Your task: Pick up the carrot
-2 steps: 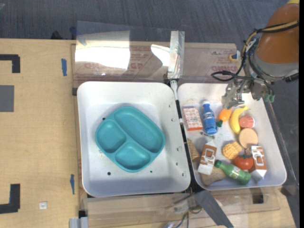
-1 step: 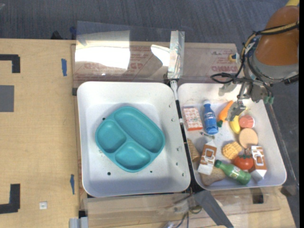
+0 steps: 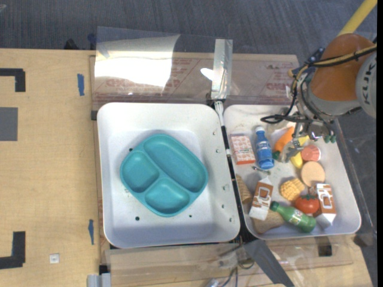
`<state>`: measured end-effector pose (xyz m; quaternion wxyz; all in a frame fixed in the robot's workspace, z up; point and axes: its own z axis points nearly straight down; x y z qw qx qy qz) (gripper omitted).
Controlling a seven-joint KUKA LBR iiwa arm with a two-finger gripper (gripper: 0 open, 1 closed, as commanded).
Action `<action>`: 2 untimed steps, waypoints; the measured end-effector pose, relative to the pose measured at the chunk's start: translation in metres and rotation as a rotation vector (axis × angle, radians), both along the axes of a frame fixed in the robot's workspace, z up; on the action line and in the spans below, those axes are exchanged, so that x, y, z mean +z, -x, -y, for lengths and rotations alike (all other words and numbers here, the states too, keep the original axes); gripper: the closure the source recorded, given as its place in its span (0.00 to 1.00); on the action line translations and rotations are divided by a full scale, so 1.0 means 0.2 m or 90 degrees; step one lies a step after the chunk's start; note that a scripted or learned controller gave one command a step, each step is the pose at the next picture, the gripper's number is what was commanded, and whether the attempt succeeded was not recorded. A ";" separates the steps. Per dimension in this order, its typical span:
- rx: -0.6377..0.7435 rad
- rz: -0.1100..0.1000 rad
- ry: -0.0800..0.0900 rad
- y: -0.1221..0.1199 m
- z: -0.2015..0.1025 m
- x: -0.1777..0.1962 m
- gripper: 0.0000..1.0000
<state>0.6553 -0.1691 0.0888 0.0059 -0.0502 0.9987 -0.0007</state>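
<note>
Gripper (image 3: 297,137) sits low in right bin (image 3: 350,220), apparently closed on carrot (image 3: 282,141); contact partly obscured by cables.

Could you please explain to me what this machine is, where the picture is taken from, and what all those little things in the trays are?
This is one robot arm, grey with an orange band, reaching in from the right. A single fixed camera looks down at a slant on a bench with two shallow white bins. The left bin holds a teal divided plate. The right bin holds toy groceries: a blue bottle, a green bottle, a tomato, small cartons and the orange carrot, which the arm is meant to pick up. The gripper sits low over the bin, right beside the carrot. I cannot tell from here whether it has hold of anything.
</note>
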 end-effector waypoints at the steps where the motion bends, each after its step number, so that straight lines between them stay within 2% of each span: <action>1: 0.001 0.004 0.000 -0.01 -0.01 0.06 1.00; 2: -0.102 0.007 -0.001 0.05 -0.25 0.67 1.00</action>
